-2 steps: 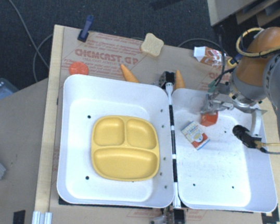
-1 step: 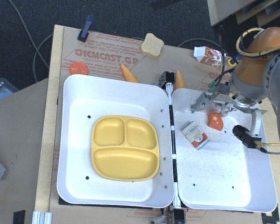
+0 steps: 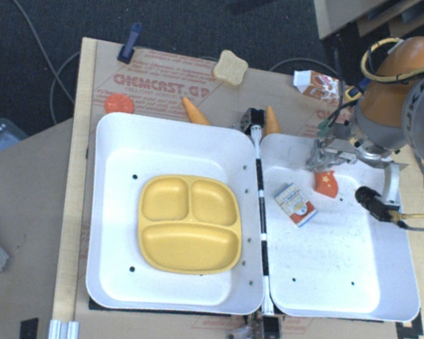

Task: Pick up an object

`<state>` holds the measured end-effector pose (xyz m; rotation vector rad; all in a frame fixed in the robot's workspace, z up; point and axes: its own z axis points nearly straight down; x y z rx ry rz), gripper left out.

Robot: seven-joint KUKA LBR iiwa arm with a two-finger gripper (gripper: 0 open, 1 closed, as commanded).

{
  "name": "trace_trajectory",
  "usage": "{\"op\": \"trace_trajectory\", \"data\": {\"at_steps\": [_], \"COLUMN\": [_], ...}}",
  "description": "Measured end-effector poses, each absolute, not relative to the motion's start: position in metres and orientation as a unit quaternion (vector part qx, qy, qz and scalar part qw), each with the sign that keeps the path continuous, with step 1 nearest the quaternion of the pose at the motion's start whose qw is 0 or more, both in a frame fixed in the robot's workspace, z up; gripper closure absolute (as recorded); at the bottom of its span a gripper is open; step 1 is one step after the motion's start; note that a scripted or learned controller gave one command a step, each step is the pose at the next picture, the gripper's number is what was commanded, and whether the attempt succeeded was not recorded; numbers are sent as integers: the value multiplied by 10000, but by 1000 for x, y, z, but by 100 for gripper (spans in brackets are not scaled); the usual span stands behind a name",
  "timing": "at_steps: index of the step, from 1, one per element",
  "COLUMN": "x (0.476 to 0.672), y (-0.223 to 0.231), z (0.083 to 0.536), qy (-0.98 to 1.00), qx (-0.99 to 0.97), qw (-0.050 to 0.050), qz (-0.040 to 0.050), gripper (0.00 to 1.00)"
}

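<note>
Camera view shows the right bin holding a small carton at centre frame and, upper right of it, a small red strawberry-like toy directly under my gripper. I cannot tell how my jaws stand, nor whether they touch it. I judge the toy light, rigid and slick, best pinched across its widest middle.

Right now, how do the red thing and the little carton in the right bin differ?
The red object is a small, rounded, plain red-orange lump; the carton is a boxy, mostly white packet with red print, and looks bigger. The red object sits at the back of the right bin, directly beneath the claw; the carton lies nearer the bin's middle, to the claw's side, skewed to the walls. Both rest on the bin floor.
</note>
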<state>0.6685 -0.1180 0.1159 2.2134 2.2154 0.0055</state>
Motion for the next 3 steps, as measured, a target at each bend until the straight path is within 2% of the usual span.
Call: {"op": "trace_trajectory", "data": {"at_steps": [1,2,3], "x": [668,666,667], "y": [-118,-147,-147], "z": [116,85,95], "qy": [7074,7070,7071], "qx": [7068,7072,7071], "qw": [49,-1,14], "qz": [15,-6,1], "gripper": [0,0,100]}}
